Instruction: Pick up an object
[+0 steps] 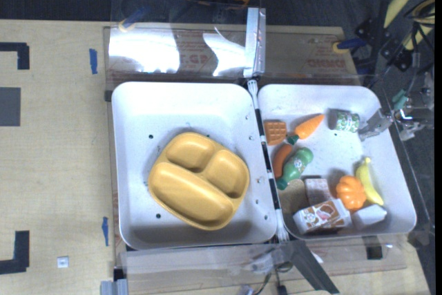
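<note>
The right bin (331,99) holds several toy foods. A square waffle (275,131) and a carrot (309,126) lie near its far left. A green bottle (295,166) leans beside a second orange piece (281,157). A small grey-green can (344,121) lies near the far right. A banana (369,181), an orange pumpkin (351,192), a small carton (321,215) and a white block (371,215) crowd the near right. My gripper (378,124) hangs at the bin's far right rim, just right of the can, with nothing seen in it.
The left bin (131,114) carries a yellow sectioned plate (199,179). A clear divider (254,41) stands behind the bins. Cables and stands crowd the floor at the upper right.
</note>
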Controlling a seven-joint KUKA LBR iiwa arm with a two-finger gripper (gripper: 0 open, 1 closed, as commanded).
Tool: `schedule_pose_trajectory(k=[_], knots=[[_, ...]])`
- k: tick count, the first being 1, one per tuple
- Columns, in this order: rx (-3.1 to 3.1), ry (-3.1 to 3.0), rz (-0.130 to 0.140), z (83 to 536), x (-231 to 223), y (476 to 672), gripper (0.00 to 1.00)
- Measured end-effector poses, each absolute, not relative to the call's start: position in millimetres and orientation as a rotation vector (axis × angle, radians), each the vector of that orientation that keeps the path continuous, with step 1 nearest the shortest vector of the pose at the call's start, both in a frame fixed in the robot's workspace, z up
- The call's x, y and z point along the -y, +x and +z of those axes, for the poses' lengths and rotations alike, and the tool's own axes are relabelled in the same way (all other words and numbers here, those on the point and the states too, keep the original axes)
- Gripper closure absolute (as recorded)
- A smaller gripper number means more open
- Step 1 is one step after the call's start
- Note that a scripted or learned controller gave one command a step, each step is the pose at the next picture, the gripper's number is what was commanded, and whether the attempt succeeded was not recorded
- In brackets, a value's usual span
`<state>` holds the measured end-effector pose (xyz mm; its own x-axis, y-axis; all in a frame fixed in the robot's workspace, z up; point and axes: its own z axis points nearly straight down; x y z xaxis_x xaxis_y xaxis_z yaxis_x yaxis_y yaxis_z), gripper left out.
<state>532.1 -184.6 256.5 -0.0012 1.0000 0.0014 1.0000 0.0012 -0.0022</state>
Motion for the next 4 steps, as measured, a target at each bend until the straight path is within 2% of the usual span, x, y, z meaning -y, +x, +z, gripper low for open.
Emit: schedule_pose_trajectory(k=[1, 2, 3, 4], knots=[[2.527, -1.862, 0.001, 154.6, 146.1, 596.2, 0.0], [2.598, -1.769, -0.002, 106.8, 137.1, 629.5, 0.0], [2.598, -1.769, -0.002, 106.6, 137.1, 629.3, 0.0], [2.6, -1.773, -0.006, 119.8, 137.5, 631.2, 1.0]])
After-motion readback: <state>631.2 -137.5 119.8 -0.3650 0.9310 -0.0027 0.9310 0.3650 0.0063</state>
